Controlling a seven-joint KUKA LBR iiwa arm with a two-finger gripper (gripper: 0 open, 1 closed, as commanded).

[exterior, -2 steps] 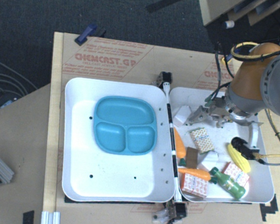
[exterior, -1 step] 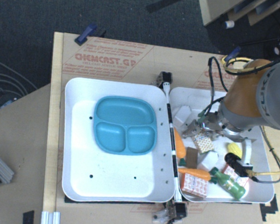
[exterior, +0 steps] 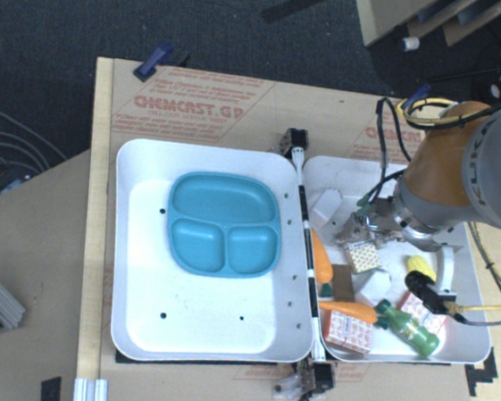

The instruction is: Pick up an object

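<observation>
Objects (exterior: pixel 342 282) for picking all lie loose in the right bin (exterior: pixel 472 348). I judge the task barely begun: nothing is lifted, and the whole of the grasp and the raise is left to do.

Counting from the near rim, I find one red-and-white box (exterior: pixel 348 334) at the near left corner. One green bottle (exterior: pixel 411 330) lies on its side beside it, and one red-and-white packet (exterior: pixel 422 306) sits just behind the bottle. Then come two carrots: the short carrot (exterior: pixel 352 311) lies across the top of the box, and the long carrot (exterior: pixel 320 259) runs along the bin's left wall. Past those are one checkered packet (exterior: pixel 364 256) and one yellow piece (exterior: pixel 418 264), well apart from each other. There may be smaller scraps among them, but they are too blurred for me to count.

My end effector (exterior: pixel 364 233) hangs low over the middle of this bin, just beside the checkered packet. My own wrist covers it, so I cannot tell whether it is apart or together, and I see nothing clamped in it.

Farther back, one crumpled white piece (exterior: pixel 326 204) lies near the bin's far left corner.

There are two bins in all. The left bin (exterior: pixel 131 226) holds one blue plate (exterior: pixel 224 222) with three compartments. At the far left corner of the desk (exterior: pixel 243 104) lies one blue clip (exterior: pixel 154 61).
</observation>
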